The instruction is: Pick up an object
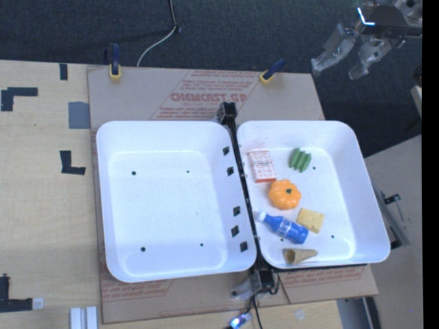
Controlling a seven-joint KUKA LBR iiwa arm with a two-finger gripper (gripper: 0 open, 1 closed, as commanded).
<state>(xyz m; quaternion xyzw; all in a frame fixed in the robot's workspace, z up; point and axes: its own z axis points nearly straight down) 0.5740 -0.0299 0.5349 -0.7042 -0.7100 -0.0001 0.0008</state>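
My gripper [345, 59] hangs high at the top right, beyond the far corner of the right bin [343, 136], with its two fingers spread open and nothing between them. In the right bin lie a small pink-and-white box [260, 165], a green pepper-like piece [300, 159], an orange pumpkin [285, 194], a blue bottle with a white cap [282, 227], a yellow cheese-like wedge [310, 220] and a tan cone [300, 255]. All of them rest apart from the gripper.
The left bin [164, 204] adjoins the right one along a black-clipped seam. Both sit on a cardboard sheet [206, 94] held by a yellow clamp [113, 62] and a blue one [272, 69]. A cable [164, 33] trails at the back.
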